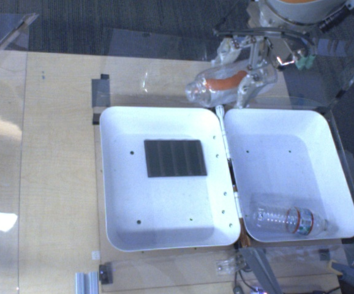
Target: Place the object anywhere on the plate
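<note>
Two shallow white bins sit side by side on the wooden tabletop [48, 182], their inner rims touching. Two clear plastic bottles counted.

Left bin [119, 219]: one dark ribbed rectangular plate [175, 158], lying flat near the centre, white floor open on all four sides of it.

Right bin [324, 146]: one clear bottle [285, 220] on its side against the near wall; the rest of the floor is bare.

The second bottle, a clear bottle with orange label [217, 84], is held tilted above the far edge where the bins meet, outside both. The tool [248, 78] pinches it at one end, fingers on either side.
</note>
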`<state>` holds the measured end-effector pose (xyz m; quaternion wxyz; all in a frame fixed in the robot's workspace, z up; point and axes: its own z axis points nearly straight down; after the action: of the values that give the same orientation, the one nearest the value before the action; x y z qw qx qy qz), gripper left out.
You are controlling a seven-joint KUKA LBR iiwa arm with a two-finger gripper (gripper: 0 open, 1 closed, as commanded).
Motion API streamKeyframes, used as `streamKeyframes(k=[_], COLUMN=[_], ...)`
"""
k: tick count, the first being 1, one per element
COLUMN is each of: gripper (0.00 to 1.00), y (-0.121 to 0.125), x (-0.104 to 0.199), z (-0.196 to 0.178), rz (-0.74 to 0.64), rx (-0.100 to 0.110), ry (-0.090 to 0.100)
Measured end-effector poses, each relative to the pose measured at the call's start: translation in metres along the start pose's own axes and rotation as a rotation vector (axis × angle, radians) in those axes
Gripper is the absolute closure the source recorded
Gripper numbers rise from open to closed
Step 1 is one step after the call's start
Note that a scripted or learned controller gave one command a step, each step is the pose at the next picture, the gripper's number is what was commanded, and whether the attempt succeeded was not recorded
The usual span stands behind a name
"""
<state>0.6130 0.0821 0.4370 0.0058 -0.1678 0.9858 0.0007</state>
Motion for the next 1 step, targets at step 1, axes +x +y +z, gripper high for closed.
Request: streamKeyframes(k=[1], gripper=[1.00], y=[0.0273], x=[0.0390], z=[0.0514], rz=[-0.027], rx=[-0.001], ry=[0.003])
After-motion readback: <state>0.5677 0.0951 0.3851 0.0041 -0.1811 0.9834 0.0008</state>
